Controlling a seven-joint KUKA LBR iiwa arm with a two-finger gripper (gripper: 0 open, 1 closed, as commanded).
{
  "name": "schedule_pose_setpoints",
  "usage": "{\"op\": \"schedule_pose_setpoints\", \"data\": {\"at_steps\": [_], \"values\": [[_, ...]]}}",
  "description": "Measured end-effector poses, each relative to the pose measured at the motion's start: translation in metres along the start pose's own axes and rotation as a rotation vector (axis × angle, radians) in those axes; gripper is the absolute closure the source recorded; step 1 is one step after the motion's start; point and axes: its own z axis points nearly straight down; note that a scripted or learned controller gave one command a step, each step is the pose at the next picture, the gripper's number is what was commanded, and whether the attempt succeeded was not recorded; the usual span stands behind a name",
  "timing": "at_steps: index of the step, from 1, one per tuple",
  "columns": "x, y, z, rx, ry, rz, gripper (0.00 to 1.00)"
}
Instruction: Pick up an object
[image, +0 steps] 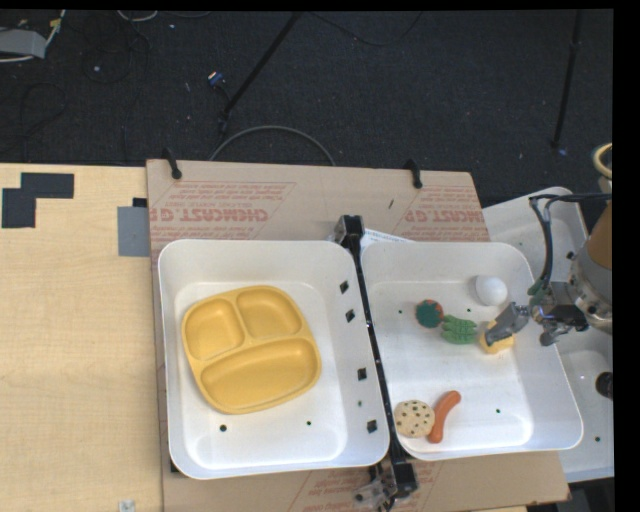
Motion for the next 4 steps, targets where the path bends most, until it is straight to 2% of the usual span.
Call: {"op": "schedule_pose_setpoints", "data": {"at_steps": [1,3,4], "values": [[0.0,0.002,-0.005,-0.009,-0.002,-0.002,0.0],[0.007,0.008,0.123,-0.004,0.001,-0.002,0.0],[0.006,0.009,0.13,-0.01,-0.002,-0.001,0.0]]}}
